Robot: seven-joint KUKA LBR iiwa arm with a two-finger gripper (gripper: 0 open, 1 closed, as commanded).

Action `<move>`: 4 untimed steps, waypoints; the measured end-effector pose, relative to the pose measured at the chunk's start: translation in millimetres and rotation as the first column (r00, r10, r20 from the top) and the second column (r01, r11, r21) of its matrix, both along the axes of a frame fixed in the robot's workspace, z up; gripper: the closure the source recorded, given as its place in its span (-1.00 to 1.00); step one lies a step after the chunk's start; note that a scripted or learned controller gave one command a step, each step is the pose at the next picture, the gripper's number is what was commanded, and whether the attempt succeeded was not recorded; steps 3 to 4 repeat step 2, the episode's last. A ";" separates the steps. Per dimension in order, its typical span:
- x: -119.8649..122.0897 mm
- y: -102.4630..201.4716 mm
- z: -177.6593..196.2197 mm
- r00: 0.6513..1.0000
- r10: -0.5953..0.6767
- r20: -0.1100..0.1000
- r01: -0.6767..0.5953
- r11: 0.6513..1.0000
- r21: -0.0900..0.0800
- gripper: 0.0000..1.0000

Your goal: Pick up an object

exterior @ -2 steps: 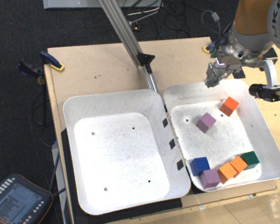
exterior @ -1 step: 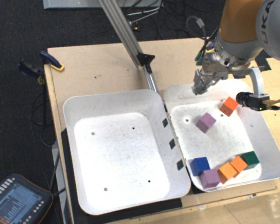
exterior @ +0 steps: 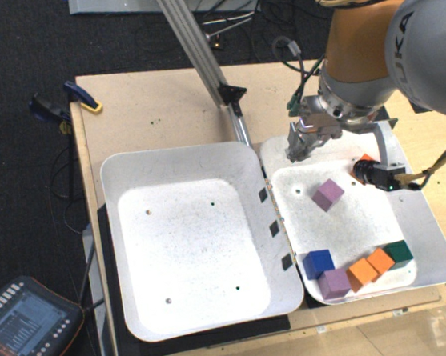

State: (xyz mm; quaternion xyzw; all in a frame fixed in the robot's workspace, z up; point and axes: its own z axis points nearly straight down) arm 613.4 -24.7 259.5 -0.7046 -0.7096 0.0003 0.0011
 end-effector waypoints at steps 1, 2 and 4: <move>-22.9 44.2 -18.5 1.000 0.000 -0.001 0.000 1.000 0.000 1.00; -48.6 93.3 -32.4 1.000 0.001 -0.002 -0.001 1.000 0.000 1.00; -48.6 93.3 -32.4 1.000 0.001 -0.002 -0.001 1.000 0.000 1.00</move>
